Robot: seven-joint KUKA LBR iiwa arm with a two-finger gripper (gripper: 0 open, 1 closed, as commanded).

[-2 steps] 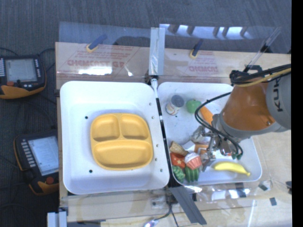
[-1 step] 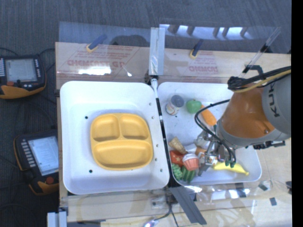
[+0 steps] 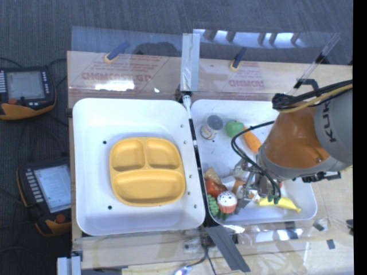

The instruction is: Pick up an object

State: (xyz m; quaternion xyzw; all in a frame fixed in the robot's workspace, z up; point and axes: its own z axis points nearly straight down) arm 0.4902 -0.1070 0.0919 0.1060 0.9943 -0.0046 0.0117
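Observation:
My gripper (image 3: 248,187) reaches down into the right bin (image 3: 252,109), low over its front part. Just left of it lie a red and white round toy (image 3: 226,200), a red piece (image 3: 214,187) and a tan piece (image 3: 211,174). A yellow banana (image 3: 284,203) lies to the gripper's right along the front wall. Behind the gripper are an orange carrot (image 3: 251,141), a green round object (image 3: 234,128) and a small grey-capped jar (image 3: 211,126). The orange wrist band (image 3: 295,142) covers the bin's right half.
The left bin (image 3: 92,125) holds a yellow divided plate (image 3: 147,171). A clear plastic wall stands behind both bins. Two pendant controllers lie on the floor at the far left. Black cables loop above the wrist.

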